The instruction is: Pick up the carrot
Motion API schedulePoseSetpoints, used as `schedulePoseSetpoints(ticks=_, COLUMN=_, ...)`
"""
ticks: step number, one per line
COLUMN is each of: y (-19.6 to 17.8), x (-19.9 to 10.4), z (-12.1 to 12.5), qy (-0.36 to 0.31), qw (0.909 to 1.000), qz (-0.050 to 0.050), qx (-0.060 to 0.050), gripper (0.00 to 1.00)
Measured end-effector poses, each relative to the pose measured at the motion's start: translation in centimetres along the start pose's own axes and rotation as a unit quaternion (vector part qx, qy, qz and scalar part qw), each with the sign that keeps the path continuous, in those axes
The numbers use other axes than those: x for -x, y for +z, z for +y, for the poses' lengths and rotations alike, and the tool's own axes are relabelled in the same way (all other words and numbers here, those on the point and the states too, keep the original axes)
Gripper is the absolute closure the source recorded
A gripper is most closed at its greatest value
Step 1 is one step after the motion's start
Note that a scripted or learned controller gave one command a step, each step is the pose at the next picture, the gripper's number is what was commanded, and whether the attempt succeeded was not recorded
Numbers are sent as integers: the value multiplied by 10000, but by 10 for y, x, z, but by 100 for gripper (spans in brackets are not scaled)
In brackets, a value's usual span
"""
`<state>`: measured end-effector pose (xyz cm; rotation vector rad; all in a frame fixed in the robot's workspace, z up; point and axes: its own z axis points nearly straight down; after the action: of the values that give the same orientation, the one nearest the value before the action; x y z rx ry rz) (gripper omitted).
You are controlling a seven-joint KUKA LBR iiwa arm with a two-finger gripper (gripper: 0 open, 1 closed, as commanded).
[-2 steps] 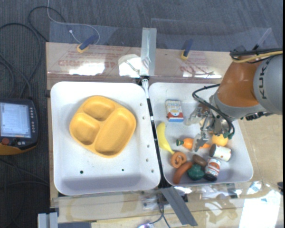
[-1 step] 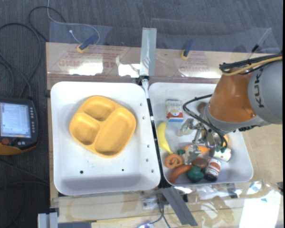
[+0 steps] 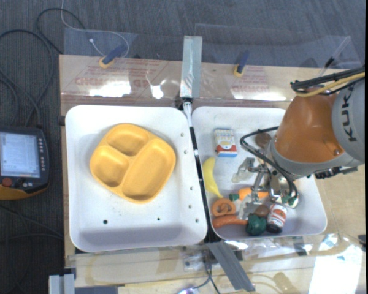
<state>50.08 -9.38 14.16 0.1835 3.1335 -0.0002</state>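
Far left on the floor: a teach pendant (image 3: 17, 159), screen lit, cables trailing above it. Left bin (image 3: 80, 225) holds a yellow divided tray (image 3: 132, 162) with three compartments, sitting roughly centre, tilted relative to the bin walls. A metal divider rail (image 3: 191, 72) runs between the two bins at the far edge.

Right bin (image 3: 319, 222), left to right: yellow banana (image 3: 210, 177) lying along the left wall; small carton with blue and orange print (image 3: 224, 142) near the far side; orange ring-shaped item (image 3: 221, 207) just past the banana's near end. The carrot (image 3: 229, 222) lies flat along the near wall, just below the ring and touching or almost touching it. Right of the carrot's end there's a dark green item (image 3: 256, 225), then a small bottle with a red label (image 3: 276, 218).

Gripper (image 3: 257, 196) hangs over that near-side cluster, above and to the right of the carrot, not on it. Can't tell whether the fingers are spread or closed: metal parts and cables clutter the spot. Nothing visibly between them. Arm body (image 3: 310, 133) with its orange band covers the bin's right half
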Motion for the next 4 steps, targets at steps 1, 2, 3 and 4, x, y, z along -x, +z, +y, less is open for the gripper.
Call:
schedulePoseSetpoints(ticks=1, y=50, x=-12, z=-7, qy=-280, qw=9996, qz=-34, qx=4, gripper=0)
schedulePoseSetpoints(ticks=2, y=39, x=-9, z=-6, qy=-287, qw=9996, qz=-82, qx=-14, gripper=100)
schedulePoseSetpoints(ticks=3, y=40, x=-9, z=-6, qy=-290, qw=9996, qz=-73, qx=-13, gripper=0)
schedulePoseSetpoints(ticks=4, y=-45, x=48, z=92, qy=84, qw=10000, qz=-32, qx=16, gripper=0)
